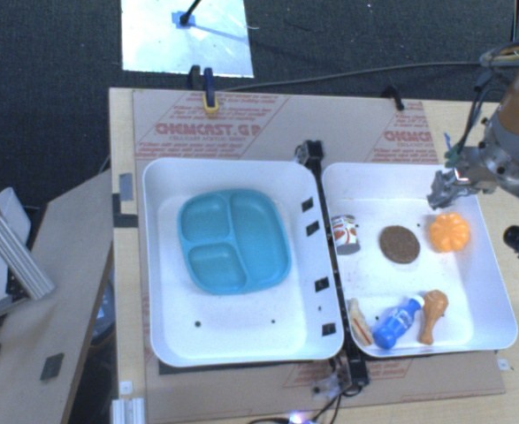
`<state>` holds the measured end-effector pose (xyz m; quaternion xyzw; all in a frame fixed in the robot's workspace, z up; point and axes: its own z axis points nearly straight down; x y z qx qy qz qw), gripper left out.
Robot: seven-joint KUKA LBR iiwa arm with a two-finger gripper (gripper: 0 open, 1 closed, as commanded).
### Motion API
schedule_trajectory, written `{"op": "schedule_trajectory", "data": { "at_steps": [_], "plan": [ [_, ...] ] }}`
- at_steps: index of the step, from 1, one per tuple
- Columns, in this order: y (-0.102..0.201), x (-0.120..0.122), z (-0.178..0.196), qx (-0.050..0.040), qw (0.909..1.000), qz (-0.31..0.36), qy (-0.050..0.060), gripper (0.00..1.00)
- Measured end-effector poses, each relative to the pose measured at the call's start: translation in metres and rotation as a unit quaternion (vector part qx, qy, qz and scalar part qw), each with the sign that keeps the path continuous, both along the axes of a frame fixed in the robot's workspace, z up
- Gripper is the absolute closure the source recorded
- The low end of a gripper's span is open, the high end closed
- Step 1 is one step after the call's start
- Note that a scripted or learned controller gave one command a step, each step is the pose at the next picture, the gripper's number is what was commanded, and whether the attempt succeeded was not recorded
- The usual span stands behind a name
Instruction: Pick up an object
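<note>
Bench with two white bins. The left bin [166,325] carries a blue divided plate [234,240] near its centre. The right bin [498,321] carries the loose objects. The arm [515,131] enters over this bin's far right corner, and its gripper [445,190] hangs just above and beside the orange pumpkin [449,232]. Nothing is seen between the fingers; how far they are parted cannot be told from this angle.

Progress, as judged: the pick is not yet made. All objects lie on the bin floor, so closing, gripping and lifting are left to do.

Likely target: the pumpkin, near the right wall in the far half, small, rounded and ribbed, bright orange, resting free of its neighbours. The other objects are:
- a blue bottle [397,321] at the near edge;
- a tan drumstick [431,312], just beside the bottle;
- a brown round cookie [400,244], mid-bin;
- a small can [344,234], against the left wall.
</note>
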<state>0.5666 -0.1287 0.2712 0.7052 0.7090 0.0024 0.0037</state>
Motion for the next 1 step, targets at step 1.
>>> {"op": "schedule_trajectory", "data": {
  "at_steps": [1],
  "plan": [
    [-0.0001,0.0011,0.0195,0.0004,1.0000,0.000,0.002,1.00]
  ]
}}
